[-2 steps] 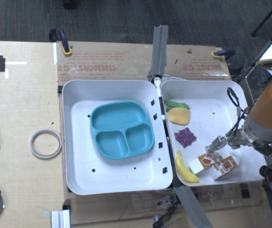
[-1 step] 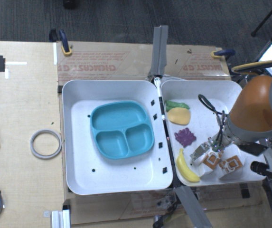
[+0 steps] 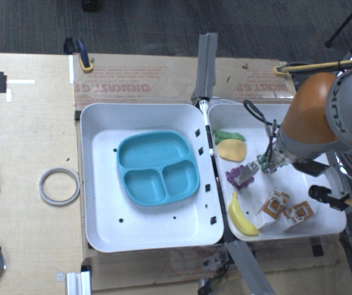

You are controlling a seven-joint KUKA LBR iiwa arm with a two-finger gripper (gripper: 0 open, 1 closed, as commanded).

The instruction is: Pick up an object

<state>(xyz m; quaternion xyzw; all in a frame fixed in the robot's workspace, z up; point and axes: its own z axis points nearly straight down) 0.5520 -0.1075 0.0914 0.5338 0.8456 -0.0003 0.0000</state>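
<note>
A grey arm with an orange band reaches from the right into the right-hand bin, its wrist angled down and leftward toward a purple object.

In the larger left bin lies a blue three-compartment tray, tilted slightly. The gripper hangs low just right of the purple object, close to it; whether it grips anything cannot be told at this slant. Around it in the right bin: a yellow rounded piece touching a green one above, a banana against the lower-left wall, and two small brown-and-white items at lower right. A grey ring rests on the bench, well apart at left.
</note>
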